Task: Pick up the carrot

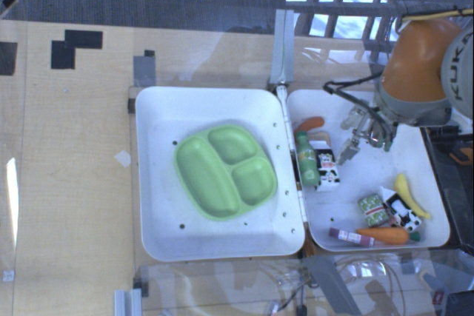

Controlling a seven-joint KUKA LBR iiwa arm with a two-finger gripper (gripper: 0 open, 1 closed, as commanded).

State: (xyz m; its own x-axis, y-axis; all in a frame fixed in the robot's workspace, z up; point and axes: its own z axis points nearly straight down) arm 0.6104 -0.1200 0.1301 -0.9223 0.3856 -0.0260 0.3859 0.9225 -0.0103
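The carrot (384,235), orange with a green stub at its right end, lies along the front wall of the right bin (437,181). My gripper (365,143) hangs over the middle of that bin, well behind and a little left of the carrot. Its fingers (347,151) are open with nothing between them. The grey arm with its orange band reaches in from the upper right.
A purple marker (353,236) touches the carrot's left end. A green packet (374,209), a black-and-white toy (404,212) and a banana (409,195) crowd just behind it. A green bottle (305,158), small carton (326,167) and red sausage (309,123) line the bin's left side. The left bin (159,233) holds a green divided plate (226,172).
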